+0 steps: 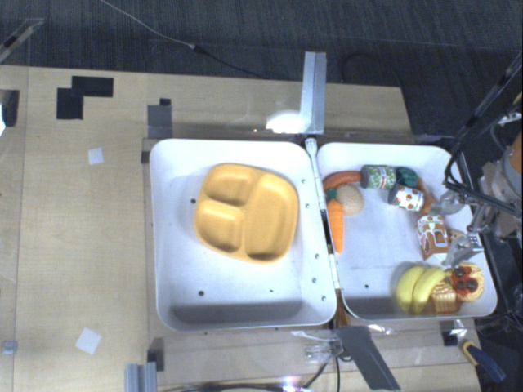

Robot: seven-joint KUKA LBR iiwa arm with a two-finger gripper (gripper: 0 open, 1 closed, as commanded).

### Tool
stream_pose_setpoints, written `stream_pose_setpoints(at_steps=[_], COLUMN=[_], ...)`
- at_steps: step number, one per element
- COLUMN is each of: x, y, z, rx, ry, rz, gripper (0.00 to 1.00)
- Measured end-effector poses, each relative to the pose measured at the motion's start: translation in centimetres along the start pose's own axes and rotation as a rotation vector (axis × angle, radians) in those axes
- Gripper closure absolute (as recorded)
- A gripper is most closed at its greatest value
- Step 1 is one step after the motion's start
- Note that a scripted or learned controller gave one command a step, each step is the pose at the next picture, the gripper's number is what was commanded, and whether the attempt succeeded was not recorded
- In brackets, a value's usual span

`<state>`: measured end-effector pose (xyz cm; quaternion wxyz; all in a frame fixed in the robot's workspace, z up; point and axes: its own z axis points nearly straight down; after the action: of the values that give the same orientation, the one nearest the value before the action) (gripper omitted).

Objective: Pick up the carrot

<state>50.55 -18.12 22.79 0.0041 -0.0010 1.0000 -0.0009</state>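
Probably a robotics lab: wooden bench (taped markers), cables.

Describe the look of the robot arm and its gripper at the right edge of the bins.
At the right edge of the right white bin, the gripper is a small cluster of grey and silvery metal parts with thin finger-like pieces. Dark thin cables run down toward it from the upper right. A patch of orange sits just above it at the frame edge. Finer markings are too small to tell.
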Motion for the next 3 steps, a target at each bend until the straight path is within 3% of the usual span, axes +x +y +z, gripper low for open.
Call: stream_pose_setpoints(at_steps=[1,2,3], x=[1.2,1.5,1.1], y=[6.0,7.7,7.8], z=[6.3,13.8,12.6], rx=[-0.002,-0.001,-0.003], ry=[0.003,-0.006,-0.016], rz=[0.218,0.626,0.618], gripper=[0.00,0.00,1.00])
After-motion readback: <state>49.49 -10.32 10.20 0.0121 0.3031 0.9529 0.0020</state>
